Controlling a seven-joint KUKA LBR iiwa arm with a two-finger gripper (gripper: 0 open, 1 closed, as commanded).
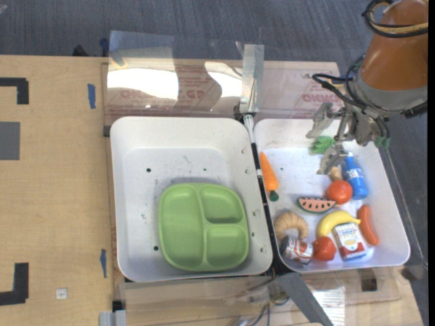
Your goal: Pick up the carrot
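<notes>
The carrot (269, 174) is a small orange toy with a green tip. It lies lengthwise against the left wall of the right bin (397, 212), its green end pointing toward the front. My gripper (334, 145) hangs over the far right part of that bin, well to the right of the carrot and apart from it. Its metal fingers (320, 122) stand open, with nothing held between them. A small green item (323, 144) lies in the bin under the gripper.
Near the gripper are a blue bottle (354, 175) and a red ball (340, 191). Toward the front lie a watermelon slice (316, 204), a banana (338, 221), a croissant (291, 221), a sausage (368, 224) and a juice box (349, 242). The left bin (129, 182) holds a green divided plate (202, 226).
</notes>
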